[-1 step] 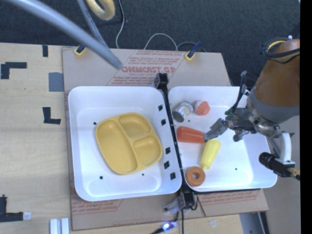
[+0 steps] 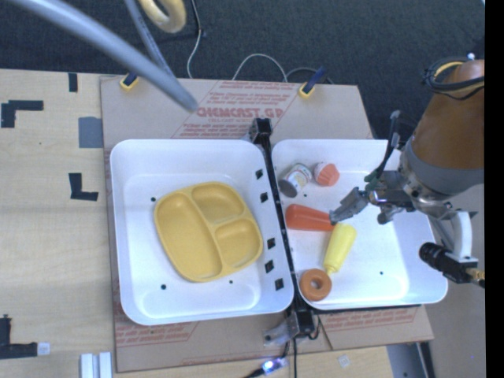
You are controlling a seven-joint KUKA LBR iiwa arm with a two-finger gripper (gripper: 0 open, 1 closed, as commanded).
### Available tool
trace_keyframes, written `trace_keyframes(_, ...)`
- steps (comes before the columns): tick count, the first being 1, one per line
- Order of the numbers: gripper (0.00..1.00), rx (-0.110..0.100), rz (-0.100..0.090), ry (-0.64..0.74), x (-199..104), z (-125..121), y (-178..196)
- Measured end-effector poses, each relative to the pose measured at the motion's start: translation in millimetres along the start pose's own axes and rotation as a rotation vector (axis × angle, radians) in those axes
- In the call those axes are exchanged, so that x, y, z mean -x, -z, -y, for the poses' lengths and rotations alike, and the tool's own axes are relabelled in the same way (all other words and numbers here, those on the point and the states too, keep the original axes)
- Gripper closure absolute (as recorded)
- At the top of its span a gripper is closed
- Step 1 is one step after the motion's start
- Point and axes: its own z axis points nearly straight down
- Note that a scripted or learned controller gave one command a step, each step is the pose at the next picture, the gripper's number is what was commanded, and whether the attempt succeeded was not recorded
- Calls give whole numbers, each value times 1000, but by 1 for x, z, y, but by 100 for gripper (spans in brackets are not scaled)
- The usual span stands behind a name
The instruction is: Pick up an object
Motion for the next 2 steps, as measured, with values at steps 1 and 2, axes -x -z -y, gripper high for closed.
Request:
trace_keyframes(1,0,-5,-1,-1,-2,4,-44)
trace_keyframes(2,0,-8,-1,-2,0,7,-108)
